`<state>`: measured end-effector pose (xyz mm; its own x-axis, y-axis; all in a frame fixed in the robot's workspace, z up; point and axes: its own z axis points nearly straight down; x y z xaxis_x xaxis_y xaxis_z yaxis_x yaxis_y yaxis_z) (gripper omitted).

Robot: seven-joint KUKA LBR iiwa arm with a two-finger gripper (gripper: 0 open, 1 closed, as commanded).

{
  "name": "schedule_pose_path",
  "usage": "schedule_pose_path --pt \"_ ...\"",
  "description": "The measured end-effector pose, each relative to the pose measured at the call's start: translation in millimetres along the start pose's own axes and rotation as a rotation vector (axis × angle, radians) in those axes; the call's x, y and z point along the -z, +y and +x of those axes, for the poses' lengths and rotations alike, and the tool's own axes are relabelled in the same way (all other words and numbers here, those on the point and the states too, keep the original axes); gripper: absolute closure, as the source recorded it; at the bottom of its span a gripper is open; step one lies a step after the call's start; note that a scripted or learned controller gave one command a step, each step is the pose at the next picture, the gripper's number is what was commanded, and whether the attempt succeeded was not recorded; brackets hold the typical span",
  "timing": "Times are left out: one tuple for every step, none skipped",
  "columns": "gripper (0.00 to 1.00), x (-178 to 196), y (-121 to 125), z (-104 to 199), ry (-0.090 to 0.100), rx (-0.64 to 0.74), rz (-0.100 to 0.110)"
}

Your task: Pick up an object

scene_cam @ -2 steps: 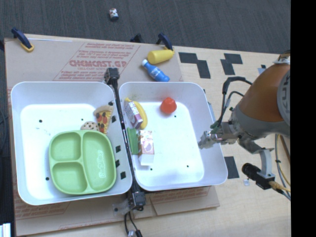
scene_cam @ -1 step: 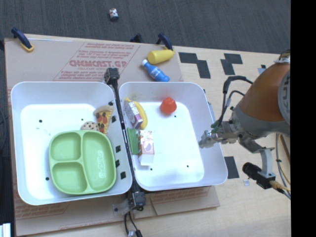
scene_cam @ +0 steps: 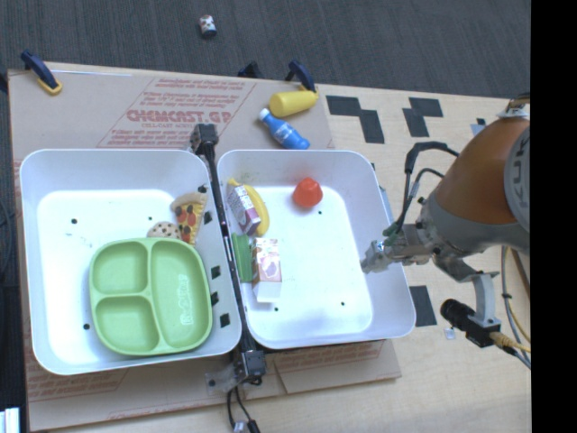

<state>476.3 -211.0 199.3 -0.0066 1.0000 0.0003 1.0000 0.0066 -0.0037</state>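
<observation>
The right bin (scene_cam: 361, 309) holds a red round fruit (scene_cam: 307, 193), a yellow banana (scene_cam: 259, 207), a purple-grey packet (scene_cam: 241, 207), a flat green item (scene_cam: 242, 247) and a small printed carton (scene_cam: 267, 265). These sit along the bin's left side and back. My gripper (scene_cam: 374, 259) hangs at the bin's right wall, about mid-height, well apart from all of them. Nothing shows in its grasp. The grey and orange arm (scene_cam: 482, 192) reaches in from the right behind it.
The left bin (scene_cam: 45, 188) carries a green divided plate (scene_cam: 151, 294), a pizza slice (scene_cam: 189, 215) and a cookie (scene_cam: 162, 230). Behind the bins, a yellow bottle (scene_cam: 291, 103) and a blue bottle (scene_cam: 285, 131) lie on the cardboard. Clamps hold the bins together.
</observation>
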Motion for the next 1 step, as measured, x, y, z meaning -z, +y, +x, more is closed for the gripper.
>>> schedule_pose_path --pt "1.00 -56.9 -0.1 0.5 0.001 0.001 0.001"
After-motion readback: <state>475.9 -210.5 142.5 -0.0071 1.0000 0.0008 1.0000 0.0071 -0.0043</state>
